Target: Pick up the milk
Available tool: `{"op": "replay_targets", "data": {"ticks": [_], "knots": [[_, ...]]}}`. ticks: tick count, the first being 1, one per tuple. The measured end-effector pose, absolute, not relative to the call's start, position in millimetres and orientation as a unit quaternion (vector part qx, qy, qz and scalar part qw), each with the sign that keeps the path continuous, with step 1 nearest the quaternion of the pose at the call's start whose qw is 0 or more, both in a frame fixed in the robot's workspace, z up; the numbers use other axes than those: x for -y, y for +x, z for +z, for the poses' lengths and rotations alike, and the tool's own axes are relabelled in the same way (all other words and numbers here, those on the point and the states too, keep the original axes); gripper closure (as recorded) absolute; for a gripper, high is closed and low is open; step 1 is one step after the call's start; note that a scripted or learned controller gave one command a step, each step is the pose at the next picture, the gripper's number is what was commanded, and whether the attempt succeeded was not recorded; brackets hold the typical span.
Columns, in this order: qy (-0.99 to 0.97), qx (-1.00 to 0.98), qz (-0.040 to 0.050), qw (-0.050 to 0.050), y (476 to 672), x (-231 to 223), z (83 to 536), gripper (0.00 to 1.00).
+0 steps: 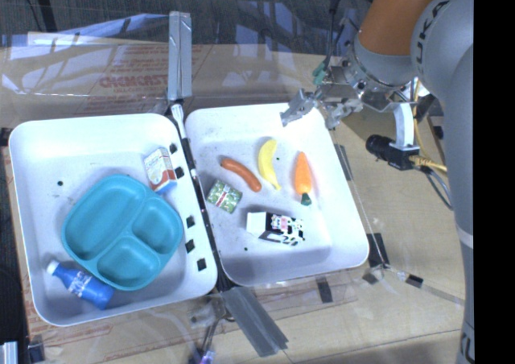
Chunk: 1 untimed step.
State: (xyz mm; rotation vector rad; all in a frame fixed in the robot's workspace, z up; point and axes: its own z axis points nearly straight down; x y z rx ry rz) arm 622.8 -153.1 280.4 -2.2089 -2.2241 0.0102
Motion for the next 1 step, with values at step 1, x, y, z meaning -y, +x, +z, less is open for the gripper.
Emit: {"op": "replay_targets", "data": {"ticks": [1], "knots": [[-0.741,0.671,0.0023,0.002,657.0,185.9,291.1,0.0]]}}
